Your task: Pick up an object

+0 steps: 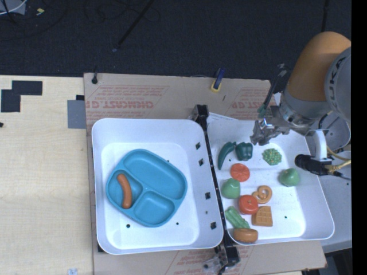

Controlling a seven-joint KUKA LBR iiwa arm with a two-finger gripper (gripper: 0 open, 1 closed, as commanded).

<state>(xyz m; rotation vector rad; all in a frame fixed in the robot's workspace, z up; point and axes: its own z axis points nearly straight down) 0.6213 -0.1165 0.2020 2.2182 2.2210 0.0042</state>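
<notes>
Right of centre, the grey arm's two-finger gripper hangs over the right white bin, just above the dark green toy pepper; whether its jaws are apart I cannot tell.

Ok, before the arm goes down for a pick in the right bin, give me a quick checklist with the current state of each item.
1. Tool positioned over the right bin: ok, at its far side.
2. A target close by: ok, the dark green pepper and the light green bumpy piece lie just below it.
3. Tool free of any object: cannot tell at this size.
4. Target well separated: not ok, the pepper touches the green chili.
5. Left bin's blue tray available for drop-off: ok, it carries a sausage in one compartment.
</notes>
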